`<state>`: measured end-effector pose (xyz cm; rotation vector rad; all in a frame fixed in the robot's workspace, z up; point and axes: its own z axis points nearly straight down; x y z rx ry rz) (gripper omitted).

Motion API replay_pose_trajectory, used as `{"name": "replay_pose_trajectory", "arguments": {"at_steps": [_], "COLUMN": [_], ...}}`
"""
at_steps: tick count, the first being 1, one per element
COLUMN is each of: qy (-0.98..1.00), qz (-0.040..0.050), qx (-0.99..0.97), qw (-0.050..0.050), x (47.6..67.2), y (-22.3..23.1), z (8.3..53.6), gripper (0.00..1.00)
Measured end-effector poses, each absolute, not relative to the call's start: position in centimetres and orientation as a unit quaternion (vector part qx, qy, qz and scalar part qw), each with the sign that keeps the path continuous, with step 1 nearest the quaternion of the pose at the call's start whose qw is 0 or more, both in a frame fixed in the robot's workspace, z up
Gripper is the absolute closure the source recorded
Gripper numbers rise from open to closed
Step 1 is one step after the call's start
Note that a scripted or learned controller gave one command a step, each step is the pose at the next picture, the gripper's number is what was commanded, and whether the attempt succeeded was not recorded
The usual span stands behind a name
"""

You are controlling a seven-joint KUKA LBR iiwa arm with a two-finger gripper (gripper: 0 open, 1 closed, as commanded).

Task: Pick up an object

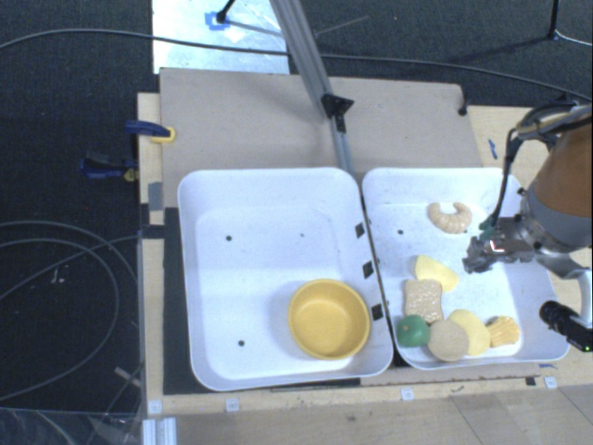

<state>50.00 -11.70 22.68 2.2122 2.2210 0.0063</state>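
My arm (563, 188) is cut off by the right edge past the orange band. My gripper (480, 254) is too dark and small to read its fingers. The green piece (412, 330) sits partly tucked behind the bin's rim (382, 295).

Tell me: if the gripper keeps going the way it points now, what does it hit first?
Likely the yellow wedge just left of the gripper in the right bin; depth is unclear, so bare floor is possible.

One fixed camera looks down at a slant from above the counter (306, 109), far enough back to take in the left bin (269, 193), right bin (398, 197), and surrounding floor (65, 63).
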Motion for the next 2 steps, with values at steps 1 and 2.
{"name": "replay_pose_trajectory", "arguments": {"at_steps": [1, 2], "qy": [0.709, 0.711], "qz": [0.0016, 0.0020], "qx": [0.705, 0.703], "qw": [0.002, 0.001], "x": [50.2, 52.7], "y": [-11.7, -6.3], "z": [25.6, 26.1], "gripper": [1.00, 1.00]}}
